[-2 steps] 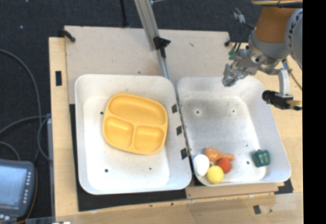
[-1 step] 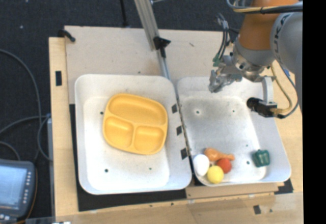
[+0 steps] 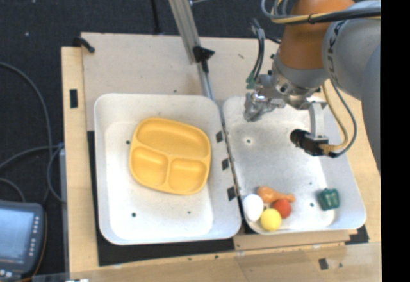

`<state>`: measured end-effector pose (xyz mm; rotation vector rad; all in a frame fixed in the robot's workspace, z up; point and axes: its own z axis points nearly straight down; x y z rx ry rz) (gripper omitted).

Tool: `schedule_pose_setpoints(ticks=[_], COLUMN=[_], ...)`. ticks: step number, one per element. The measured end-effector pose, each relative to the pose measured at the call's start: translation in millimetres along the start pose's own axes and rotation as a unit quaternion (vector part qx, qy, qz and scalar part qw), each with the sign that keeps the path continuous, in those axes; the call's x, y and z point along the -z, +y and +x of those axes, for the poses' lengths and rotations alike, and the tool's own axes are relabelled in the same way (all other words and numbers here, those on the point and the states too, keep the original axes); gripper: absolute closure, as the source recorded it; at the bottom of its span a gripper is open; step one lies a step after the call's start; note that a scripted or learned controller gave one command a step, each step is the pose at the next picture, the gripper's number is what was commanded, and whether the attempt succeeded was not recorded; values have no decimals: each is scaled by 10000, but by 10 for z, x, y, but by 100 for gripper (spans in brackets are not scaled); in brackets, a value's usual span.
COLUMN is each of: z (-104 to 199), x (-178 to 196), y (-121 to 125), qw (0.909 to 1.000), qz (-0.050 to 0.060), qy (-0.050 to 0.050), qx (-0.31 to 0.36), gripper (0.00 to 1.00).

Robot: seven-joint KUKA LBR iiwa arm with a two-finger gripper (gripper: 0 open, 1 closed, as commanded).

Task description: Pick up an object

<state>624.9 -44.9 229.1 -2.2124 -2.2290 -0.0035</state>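
My gripper (image 3: 252, 109) hangs over the far left corner of the right bin (image 3: 282, 159), well away from the objects. At the bin's near edge lies a cluster: a white egg-shaped piece (image 3: 253, 207), a yellow ball (image 3: 270, 220), a red piece (image 3: 282, 208) and an orange piece (image 3: 274, 195). A small green object (image 3: 328, 199) sits apart near the bin's near right corner. Nothing shows between the fingers.
A yellow three-compartment plate (image 3: 170, 155) lies in the left bin (image 3: 115, 210). A metal pole (image 3: 182, 15) slants across the far side of the bench. A black part of the arm's wiring (image 3: 311, 141) hangs over the right bin.
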Motion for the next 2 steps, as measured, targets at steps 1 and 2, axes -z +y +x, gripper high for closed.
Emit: schedule_pose_setpoints(ticks=[1, 2], z=[514, 999], x=[38, -41], y=[-74, -264], qw=[10000, 10000], qz=[3, 9], qy=[1, -3], qx=[0, -4], gripper=[100, 100])
